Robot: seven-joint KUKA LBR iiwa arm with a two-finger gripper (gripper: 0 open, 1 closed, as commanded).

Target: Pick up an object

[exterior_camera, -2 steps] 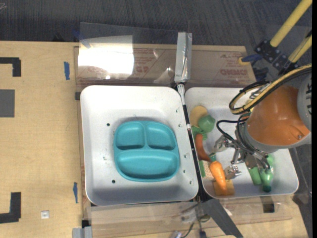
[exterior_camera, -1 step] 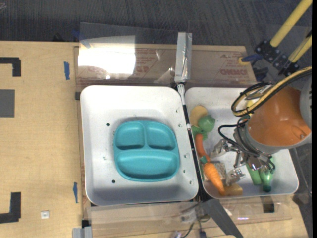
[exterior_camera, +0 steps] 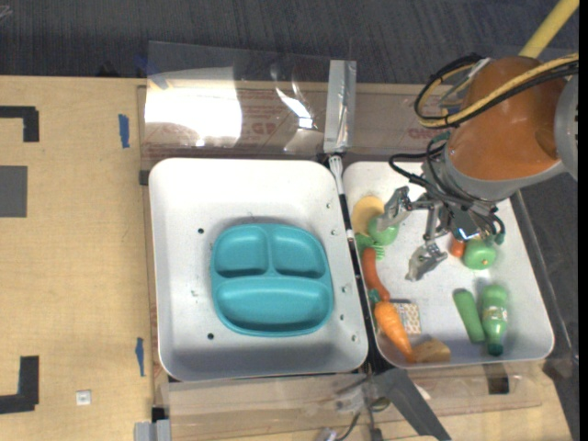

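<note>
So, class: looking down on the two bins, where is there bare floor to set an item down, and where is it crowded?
Left bin: bare white floor rings the teal divided tray, widest along the far edge. Right bin: a bare patch between the carrots and the green bottle. Its left wall and the area under the gripper are crowded.

Grey arm, orange wrist band, looping black-yellow cables, metallic end effector

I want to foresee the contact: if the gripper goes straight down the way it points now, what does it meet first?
Probably the bare floor of the right bin: the gripper hangs over a free patch between the carrot and the green round toy. Depth is unclear.
</note>
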